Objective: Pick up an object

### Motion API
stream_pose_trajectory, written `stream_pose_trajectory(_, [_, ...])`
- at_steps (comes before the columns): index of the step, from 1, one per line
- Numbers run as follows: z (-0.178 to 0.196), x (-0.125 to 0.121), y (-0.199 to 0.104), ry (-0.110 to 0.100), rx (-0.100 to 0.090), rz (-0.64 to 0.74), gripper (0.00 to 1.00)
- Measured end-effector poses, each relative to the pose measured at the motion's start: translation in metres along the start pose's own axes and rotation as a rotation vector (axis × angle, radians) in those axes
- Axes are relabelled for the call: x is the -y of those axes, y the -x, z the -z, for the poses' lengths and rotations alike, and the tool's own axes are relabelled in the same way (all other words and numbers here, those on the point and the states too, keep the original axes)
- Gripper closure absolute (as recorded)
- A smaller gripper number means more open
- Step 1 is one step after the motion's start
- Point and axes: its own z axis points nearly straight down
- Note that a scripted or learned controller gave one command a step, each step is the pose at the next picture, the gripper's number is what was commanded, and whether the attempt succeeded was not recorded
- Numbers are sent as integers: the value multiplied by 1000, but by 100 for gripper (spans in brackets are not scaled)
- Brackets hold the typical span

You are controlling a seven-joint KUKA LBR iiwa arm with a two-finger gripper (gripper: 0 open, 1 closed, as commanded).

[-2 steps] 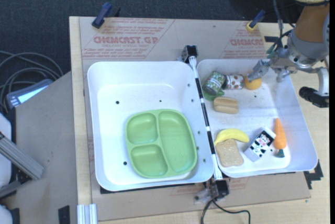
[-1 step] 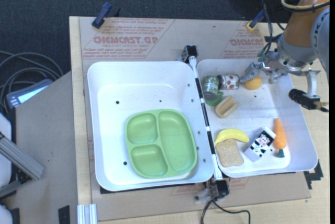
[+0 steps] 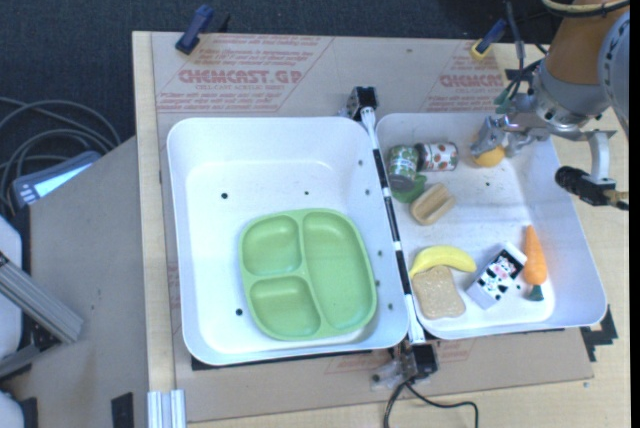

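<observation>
Resting against the far wall of the right-hand shallow white bin, a small yellow rounded plastic piece, perhaps a toy lemon, looked the likeliest target, since the hand hung just over it, touching or nearly so; whether that hand was apart, together or clamped on the piece could not be told from this slanted overhead view, so no grasp could be claimed. The grey arm with its orange band reached in from the right and bent down over the bin's far corner, a posture that suited a top-down approach to something lying close to a wall; the wall may well crowd a grasp there.

Beside the yellow piece, toward the middle divider, lay a small red-and-white labelled can and a green-labelled tin, both on their sides and touching, with a tan bread-roll-shaped toy just in front of them; these sat loosely, as scattered things do.

Nearer the front lay a yellow plastic banana, a brown slice-of-bread toy just beside it, a black-and-white patterned small box and an orange plastic carrot, well apart from the hand.

The left-hand shallow white bin held a pale green three-compartment plastic tray, lying flat; both bins sat on a brown printed cardboard sheet covering the tabletop, held by blue clamps.
</observation>
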Motion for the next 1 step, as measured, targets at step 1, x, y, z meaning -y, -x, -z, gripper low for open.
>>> stream_pose_trajectory(1, [61, 10, -95, -1, -4, 2, 100])
